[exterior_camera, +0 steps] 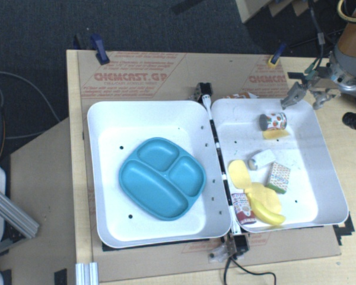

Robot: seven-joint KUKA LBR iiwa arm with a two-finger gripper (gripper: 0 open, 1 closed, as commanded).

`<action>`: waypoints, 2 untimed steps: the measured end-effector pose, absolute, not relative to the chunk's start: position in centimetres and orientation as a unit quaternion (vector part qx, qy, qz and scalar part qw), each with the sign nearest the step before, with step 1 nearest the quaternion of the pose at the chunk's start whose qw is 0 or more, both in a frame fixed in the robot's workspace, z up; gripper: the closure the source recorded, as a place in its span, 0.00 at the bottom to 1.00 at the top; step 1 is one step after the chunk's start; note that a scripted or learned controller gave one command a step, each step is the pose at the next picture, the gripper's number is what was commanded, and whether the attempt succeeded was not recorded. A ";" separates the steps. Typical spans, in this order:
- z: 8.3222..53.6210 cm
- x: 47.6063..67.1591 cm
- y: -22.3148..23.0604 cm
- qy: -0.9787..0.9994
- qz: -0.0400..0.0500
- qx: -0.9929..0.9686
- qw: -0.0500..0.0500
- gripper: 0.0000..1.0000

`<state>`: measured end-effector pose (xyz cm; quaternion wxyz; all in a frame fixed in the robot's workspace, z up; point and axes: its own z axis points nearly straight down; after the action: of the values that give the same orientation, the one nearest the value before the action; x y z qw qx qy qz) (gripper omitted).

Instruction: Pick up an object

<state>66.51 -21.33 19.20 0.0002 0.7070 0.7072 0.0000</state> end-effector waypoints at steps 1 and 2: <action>12.0 65.2 -18.6 0.708 -0.001 0.707 -0.001 0.00; 9.0 66.8 -15.1 0.707 0.000 0.707 0.003 0.00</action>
<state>66.81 -15.09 8.96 0.0027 0.7073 0.7069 -0.0005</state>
